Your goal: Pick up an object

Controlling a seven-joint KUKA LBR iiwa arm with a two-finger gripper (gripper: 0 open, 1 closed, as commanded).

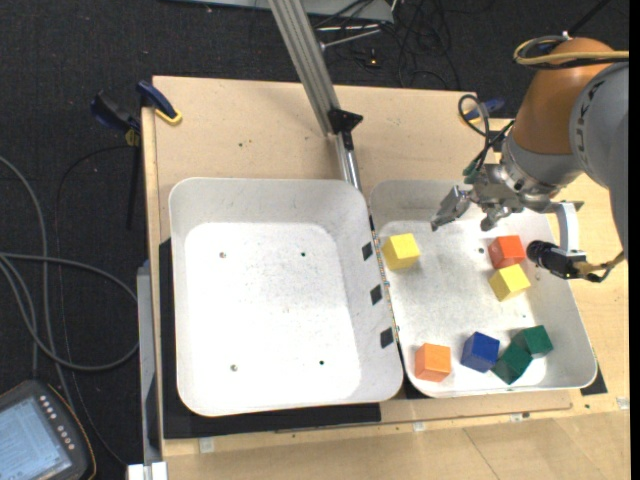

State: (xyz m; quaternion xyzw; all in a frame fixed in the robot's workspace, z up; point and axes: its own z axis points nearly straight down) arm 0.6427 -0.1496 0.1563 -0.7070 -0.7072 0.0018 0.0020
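Jaws (470, 208) apart, clamped on nothing, upper right of frame above right bin (420, 193). Nearest cubes: yellow (401, 250) lower left, orange (505, 251) right. Risks: closing between them, or nudging orange into bin wall.

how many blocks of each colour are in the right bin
yellow: 2
orange: 2
blue: 1
green: 2
total: 7, all in the right bin
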